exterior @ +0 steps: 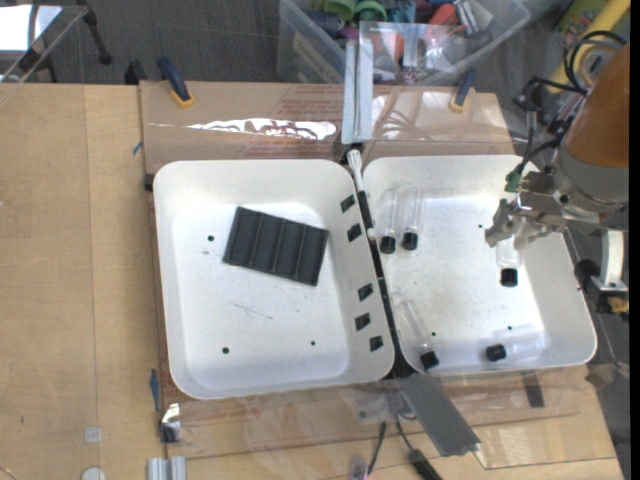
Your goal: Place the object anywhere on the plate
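Setup: two white bins side by side. Left bin point(180, 268) holds a dark ribbed rectangular plate point(275, 245), lying flat and slightly skewed, towards the far left of the bin floor.

Right bin point(560, 348) holds several clear tubes with black caps:
- a pair point(397, 226) side by side near the divider, caps towards the camera
- one tube point(416, 336) along the divider at the near edge
- one tube point(510, 349) near the front right corner
- one tube point(507, 268) directly below the gripper, black cap at its lower end

Gripper point(508, 230) sits over the right half of the right bin, arm entering from the right. Open or closed: cannot tell from this angle. The tube beneath it may be hanging from it or lying on the bin floor; cannot tell which.

Handling judgement: the tubes look light, rigid and smooth, probably plastic. Round bodies are likely to roll or squirt sideways if pinched off centre. Clear walls are hard to see against the white bin; the black cap is the surest landmark. Best hold: across the body just above the cap, square to the long axis.

Plate is well apart from the gripper, across the divider. Its ribs may help stop a tube rolling once set down
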Motion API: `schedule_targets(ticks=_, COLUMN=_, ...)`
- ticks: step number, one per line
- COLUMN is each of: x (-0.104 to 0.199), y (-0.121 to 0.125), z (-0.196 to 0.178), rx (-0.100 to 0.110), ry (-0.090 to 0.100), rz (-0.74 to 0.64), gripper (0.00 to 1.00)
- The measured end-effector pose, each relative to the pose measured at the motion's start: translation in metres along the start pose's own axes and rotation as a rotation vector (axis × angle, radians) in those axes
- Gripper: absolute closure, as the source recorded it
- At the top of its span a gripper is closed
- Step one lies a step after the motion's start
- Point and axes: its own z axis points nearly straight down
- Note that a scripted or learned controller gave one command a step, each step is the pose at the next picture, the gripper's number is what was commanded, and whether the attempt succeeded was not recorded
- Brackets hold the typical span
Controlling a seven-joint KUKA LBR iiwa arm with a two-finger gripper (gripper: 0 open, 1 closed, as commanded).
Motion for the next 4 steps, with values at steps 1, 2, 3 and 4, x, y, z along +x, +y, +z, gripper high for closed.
schedule_targets(ticks=1, x=-0.069, y=0.034, z=-0.08, rx=-0.002, ry=-0.001, rz=0.114, gripper=1.0)
schedule_targets(ticks=2, x=-0.065, y=0.096, z=-0.006, rx=-0.001, ry=-0.002, rz=0.114, gripper=1.0)
schedule_targets(ticks=3, x=-0.065, y=0.097, z=-0.007, rx=-0.002, ry=-0.002, rz=0.113, gripper=0.0)
schedule_targets(ticks=4, x=-0.065, y=0.092, z=-0.025, rx=-0.005, ry=-0.002, rz=-0.042, gripper=0.0)
